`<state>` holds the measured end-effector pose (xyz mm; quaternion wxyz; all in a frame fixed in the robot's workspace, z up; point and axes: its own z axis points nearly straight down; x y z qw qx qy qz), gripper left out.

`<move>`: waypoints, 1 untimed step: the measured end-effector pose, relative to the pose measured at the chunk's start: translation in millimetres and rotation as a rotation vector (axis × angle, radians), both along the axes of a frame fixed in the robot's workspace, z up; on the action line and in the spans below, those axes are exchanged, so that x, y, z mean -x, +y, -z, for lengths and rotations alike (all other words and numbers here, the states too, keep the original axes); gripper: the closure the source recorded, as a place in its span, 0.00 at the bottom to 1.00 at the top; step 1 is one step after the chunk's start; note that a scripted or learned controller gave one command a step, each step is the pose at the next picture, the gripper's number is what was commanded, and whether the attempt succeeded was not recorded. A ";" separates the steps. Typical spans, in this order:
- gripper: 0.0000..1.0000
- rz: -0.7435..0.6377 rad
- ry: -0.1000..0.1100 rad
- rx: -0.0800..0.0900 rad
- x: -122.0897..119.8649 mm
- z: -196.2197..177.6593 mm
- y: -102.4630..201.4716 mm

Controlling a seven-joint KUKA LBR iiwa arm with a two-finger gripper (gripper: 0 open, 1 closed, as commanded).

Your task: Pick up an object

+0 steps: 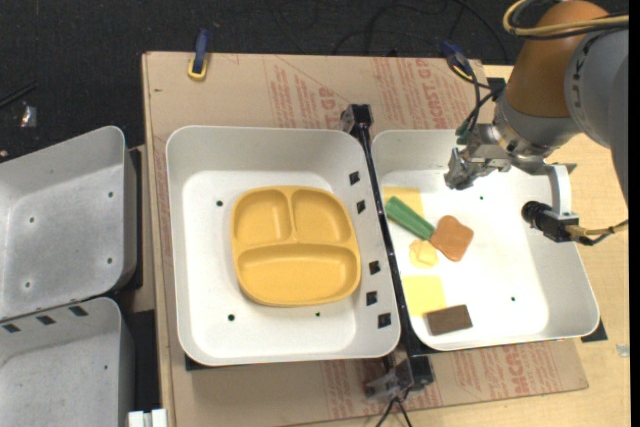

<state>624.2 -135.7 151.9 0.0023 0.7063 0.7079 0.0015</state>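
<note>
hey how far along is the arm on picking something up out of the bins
Nothing looks picked yet. The gripper hangs over the right bin, near its far left corner. The green block, orange piece, yellow pieces and brown block lie on the floor. Descent, grasp and lift remain.

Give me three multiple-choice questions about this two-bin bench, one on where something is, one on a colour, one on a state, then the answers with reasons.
1. Where does the divided yellow tray lie?
A. In the left bin
B. In the right bin
C. On the floor

2. What colour is the long block in the right bin?
A. Blue
B. Green
C. White

3. Where is the gripper relative to the objects?
A. Pressed onto the brown block
B. Inside the yellow tray
C. Above the right bin's far part, apart from the objects

Answers: A, the tray sits in the middle of the left bin. B, the long block is plainly green. C, the gripper hangs over bare white floor beyond the green block, and the brown block lies at the near edge.
</note>
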 end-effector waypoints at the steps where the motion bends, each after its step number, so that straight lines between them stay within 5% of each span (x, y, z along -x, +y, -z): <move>1: 1.00 0.000 -0.002 0.001 2.1 -63.8 -1.7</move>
